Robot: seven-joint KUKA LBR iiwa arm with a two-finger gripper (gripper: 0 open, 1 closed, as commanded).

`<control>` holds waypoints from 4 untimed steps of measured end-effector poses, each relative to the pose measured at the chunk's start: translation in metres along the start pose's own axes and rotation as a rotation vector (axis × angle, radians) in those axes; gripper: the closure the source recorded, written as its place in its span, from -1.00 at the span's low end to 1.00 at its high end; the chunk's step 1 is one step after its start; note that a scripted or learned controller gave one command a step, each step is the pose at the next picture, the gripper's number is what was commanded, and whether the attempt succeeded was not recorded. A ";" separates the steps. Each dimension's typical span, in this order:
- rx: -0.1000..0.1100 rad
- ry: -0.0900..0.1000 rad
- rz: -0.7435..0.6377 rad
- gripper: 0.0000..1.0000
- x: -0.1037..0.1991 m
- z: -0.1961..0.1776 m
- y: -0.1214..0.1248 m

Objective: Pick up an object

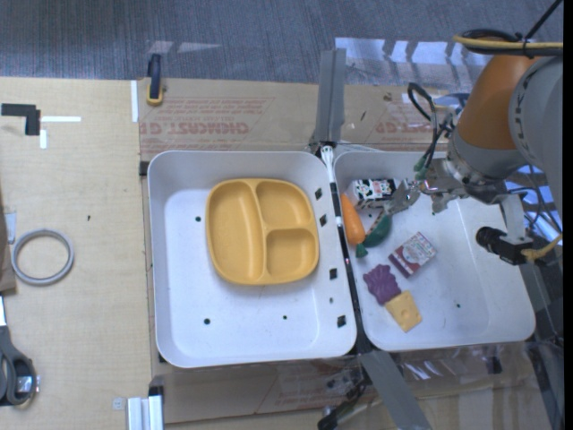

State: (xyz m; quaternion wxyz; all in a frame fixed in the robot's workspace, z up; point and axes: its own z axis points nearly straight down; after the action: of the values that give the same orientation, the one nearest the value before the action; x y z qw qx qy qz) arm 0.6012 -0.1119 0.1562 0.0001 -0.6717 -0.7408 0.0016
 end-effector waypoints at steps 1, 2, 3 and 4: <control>0.000 0.001 0.000 -1.00 -0.029 0.065 -0.039; -0.003 0.001 -0.355 -1.00 0.018 0.065 -0.008; -0.003 0.000 -0.597 -1.00 -0.021 0.065 -0.078; -0.003 0.000 -0.597 -1.00 -0.021 0.065 -0.078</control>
State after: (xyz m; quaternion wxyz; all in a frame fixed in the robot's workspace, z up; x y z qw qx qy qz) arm 0.5251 -0.1403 0.0919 -0.0004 -0.4241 -0.9056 0.0002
